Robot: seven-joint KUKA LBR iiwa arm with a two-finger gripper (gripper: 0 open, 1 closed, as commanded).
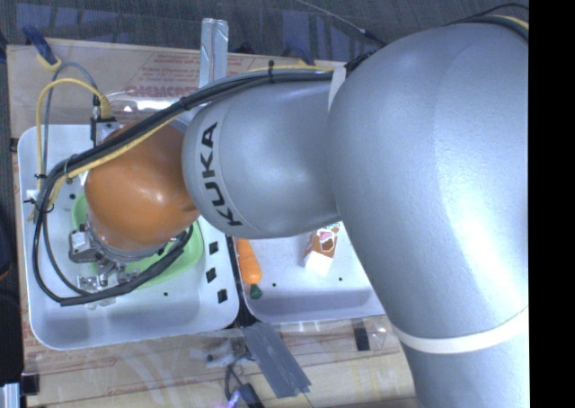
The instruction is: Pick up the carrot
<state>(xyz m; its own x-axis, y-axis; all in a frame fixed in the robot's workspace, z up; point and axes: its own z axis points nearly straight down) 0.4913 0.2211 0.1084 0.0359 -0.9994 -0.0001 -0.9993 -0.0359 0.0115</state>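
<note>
The carrot [248, 264] lies in the right bin [305, 303] against its left wall, orange with a green tip towards the front edge. The grey arm stretches over both bins, and its orange band [135, 195] hangs above the left bin [117, 321]. Below the band sits the wrist with the gripper [94, 276], low over the left bin and well to the left of the carrot. The wrist and cables hide the gripper's tips.
A green object [184, 258] peeks out under the wrist in the left bin. A small white and orange carton [322, 249] lies in the right bin beside the carrot. Black and yellow cables loop over the left bin's left side.
</note>
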